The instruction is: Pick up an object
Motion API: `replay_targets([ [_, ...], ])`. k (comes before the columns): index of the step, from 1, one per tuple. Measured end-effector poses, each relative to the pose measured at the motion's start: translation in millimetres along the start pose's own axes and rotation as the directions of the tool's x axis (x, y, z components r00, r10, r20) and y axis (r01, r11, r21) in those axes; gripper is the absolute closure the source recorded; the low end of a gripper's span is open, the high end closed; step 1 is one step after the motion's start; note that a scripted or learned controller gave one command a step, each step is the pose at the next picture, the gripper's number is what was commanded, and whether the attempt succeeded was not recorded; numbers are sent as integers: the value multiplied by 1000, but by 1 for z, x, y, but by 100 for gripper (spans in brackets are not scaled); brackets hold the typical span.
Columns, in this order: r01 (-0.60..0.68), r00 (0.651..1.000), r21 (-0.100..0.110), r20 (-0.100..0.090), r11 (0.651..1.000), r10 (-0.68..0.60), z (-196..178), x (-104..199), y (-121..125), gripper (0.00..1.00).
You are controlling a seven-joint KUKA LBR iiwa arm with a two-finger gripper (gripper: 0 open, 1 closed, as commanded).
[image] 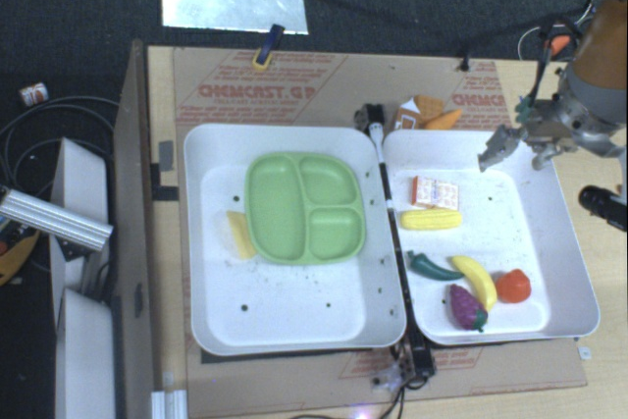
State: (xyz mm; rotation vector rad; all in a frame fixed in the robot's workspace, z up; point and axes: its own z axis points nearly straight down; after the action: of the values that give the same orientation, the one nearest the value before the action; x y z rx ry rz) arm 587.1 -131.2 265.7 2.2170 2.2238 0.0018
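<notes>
My gripper point(517, 154) hovers over the far right corner of the right bin point(559, 240), open, with nothing between its fingers. Below and to its left in that bin lie a red and white box point(434, 192) and a corn cob point(430, 220). Nearer the front are a green pepper point(432, 266), a banana point(478, 280), a tomato point(512, 286) and a purple eggplant point(466, 307). The left bin point(211, 309) holds a green divided plate point(304, 208) and a yellow piece point(238, 234) beside it.
An orange carrot-like toy point(442, 119) lies on the cardboard behind the bins, near the clamp point(373, 120) on the divider between them. Cables point(39, 147) and a metal rail point(54, 218) sit off the bench at left.
</notes>
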Motion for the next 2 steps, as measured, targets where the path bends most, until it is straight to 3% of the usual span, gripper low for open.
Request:
replay_targets([
  [1, -4, 1000, 11, -2, 1000, 4, 180, -19, -39, 0],
  [2, -2, 1000, 4, -2, 1000, 2, 172, 5, -82, 0],
])
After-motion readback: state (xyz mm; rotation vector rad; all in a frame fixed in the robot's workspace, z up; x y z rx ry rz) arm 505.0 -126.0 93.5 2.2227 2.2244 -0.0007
